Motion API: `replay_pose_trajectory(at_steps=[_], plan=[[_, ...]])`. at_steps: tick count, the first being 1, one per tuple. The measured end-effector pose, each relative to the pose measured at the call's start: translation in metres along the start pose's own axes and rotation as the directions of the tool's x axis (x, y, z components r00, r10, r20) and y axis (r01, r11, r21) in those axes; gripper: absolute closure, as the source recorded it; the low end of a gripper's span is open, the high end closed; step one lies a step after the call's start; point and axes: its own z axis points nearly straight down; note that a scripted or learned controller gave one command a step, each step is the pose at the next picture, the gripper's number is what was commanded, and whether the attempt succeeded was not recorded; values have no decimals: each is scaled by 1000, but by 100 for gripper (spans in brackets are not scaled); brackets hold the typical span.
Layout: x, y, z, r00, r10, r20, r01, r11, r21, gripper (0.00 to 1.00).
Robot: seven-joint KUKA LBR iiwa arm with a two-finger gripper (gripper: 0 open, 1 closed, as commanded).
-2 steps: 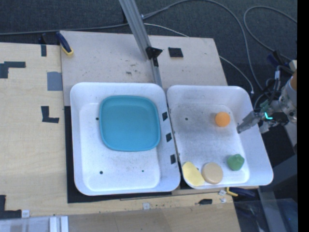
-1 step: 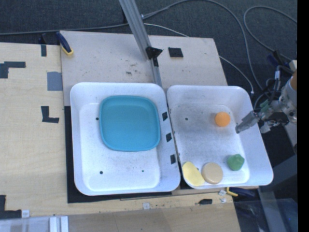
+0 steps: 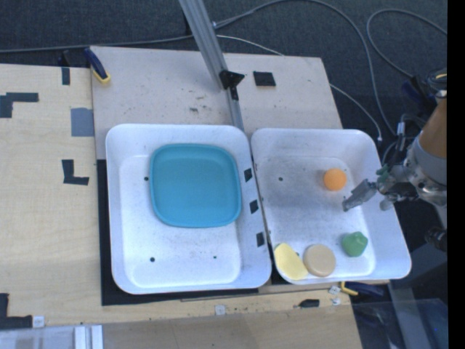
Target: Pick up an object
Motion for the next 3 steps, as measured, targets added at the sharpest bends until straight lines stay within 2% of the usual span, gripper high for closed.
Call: replay_pose_trajectory(at_steps=[1,2,3], plan=[[1,6,60,1000,0,-1,0,1000,2,0],[3,0,122,1000,1,-1,-1,1000,3,0],[2,2,109,1000,0,0,0,1000,-2,100]])
